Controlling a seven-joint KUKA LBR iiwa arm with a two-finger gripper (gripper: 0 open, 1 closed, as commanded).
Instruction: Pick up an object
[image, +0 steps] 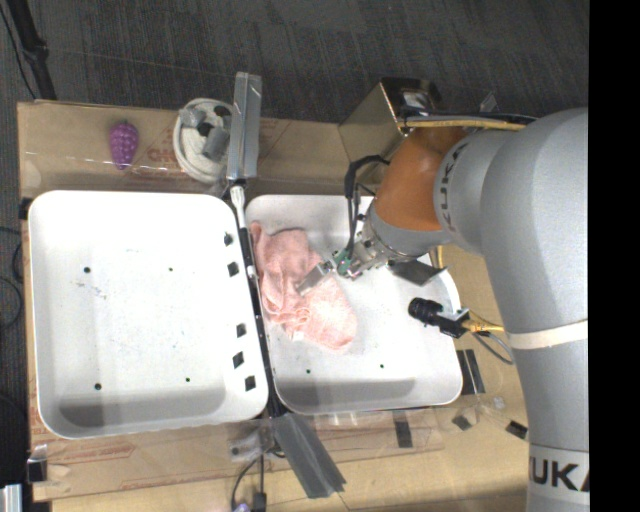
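Bench, cardboard-covered, on dark carpet; two white bins side by side.

Item 1: gripper (322, 276), low in the right bin (400, 385), tips at the cloth's upper middle. Whether the fingers are spread or pinched cannot be told; no fabric visibly between them. Judged to be descending for a grasp, since it sits directly over the one item in reach.

Item 2: cloth (300, 285), pink, crumpled, the task's object. Lies at 9 o'clock in the right bin, against the divider wall, running from 11 toward 6. Soft and bunched; folds give the fingers something to bite.

Item 3: arm (500, 200), grey with orange band, entering from 3 o'clock, covering the bin's 1 to 3 o'clock corner.

Item 4: left bin (130, 300), at 9 o'clock of the gripper.

Item 5: purple toy (123, 143), on cardboard at 11 o'clock, outside both bins.

Item 6: white roll (203, 135), at 12 o'clock, beside a grey post (243, 125).
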